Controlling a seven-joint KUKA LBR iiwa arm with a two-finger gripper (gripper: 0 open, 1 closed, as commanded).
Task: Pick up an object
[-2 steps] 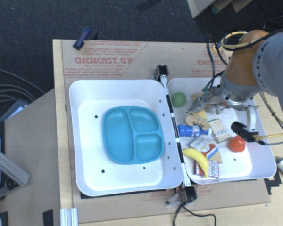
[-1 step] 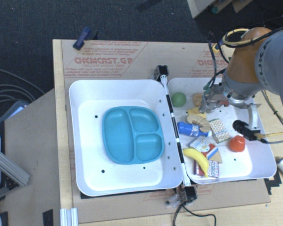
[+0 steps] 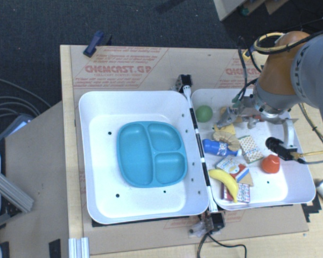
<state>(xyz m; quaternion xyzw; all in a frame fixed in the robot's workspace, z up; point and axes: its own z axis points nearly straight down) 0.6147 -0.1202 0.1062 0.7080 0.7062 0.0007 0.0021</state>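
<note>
While the hand [image 3: 241,113] sits low in the right bin [image 3: 299,190] near the green ball [image 3: 204,113], can't tell its grip.

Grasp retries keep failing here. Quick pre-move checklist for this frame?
1. Gripper over the right bin, above the clutter: ok.
2. Something between the fingers: cannot tell.
3. Targets available in the right bin, namely green ball, banana, red ball, blue bottle: ok.
4. Targets well separated: not ok, banana and bottle sit in a touching pile; the two balls stand apart.
5. Left bin holds the blue divided plate, away from the arm: ok.
</note>
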